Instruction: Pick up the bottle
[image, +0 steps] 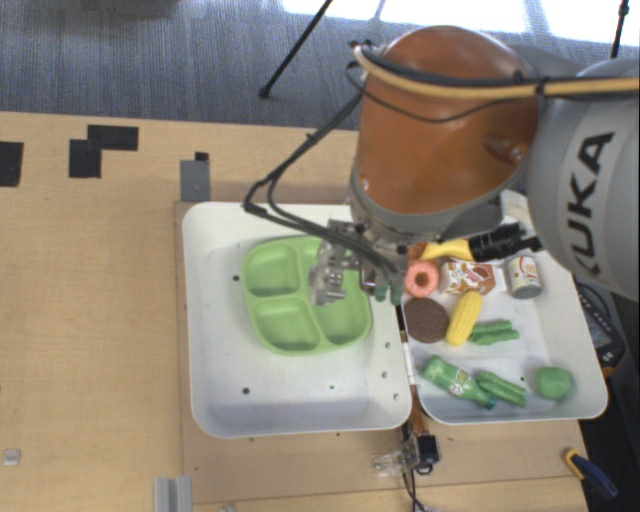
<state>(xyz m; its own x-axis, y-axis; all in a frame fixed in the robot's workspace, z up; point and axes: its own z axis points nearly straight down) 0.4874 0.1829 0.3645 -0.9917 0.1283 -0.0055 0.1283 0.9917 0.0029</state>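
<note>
A small green bottle (453, 380) with a pale label lies on its side near the front of the right bin (585, 400). My gripper (329, 279) hangs over the left bin, above the right-hand side of a green divided plate (285, 300). That puts it well to the left of the bottle and further back. Nothing shows in the gripper. The big orange and grey arm covers the back of both bins.
The right bin also holds a pink donut (422, 279), brown cookie (428, 320), corn cob (463, 317), banana (447, 248), snack box (470, 277), tin can (523, 277), black object (497, 243), green pods (505, 388) and a lime (553, 381). The left bin (215, 380) bears the plate.
</note>
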